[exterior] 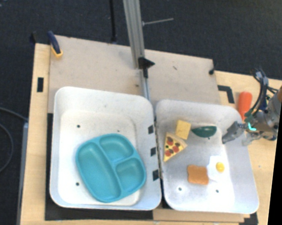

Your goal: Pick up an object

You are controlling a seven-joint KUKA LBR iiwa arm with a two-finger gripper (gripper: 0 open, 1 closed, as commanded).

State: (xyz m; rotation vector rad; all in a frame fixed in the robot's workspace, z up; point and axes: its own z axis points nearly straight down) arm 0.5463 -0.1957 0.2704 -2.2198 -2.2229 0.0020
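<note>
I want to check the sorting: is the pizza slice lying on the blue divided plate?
No, the pizza slice lies in the right bin, near its left wall, while the blue divided plate sits in the left bin.

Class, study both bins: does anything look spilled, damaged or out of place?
Nothing stands out. The teal divided plate lies flat in the left bin; the toy foods, including the pizza slice and fried egg, lie apart in the right bin.
</note>
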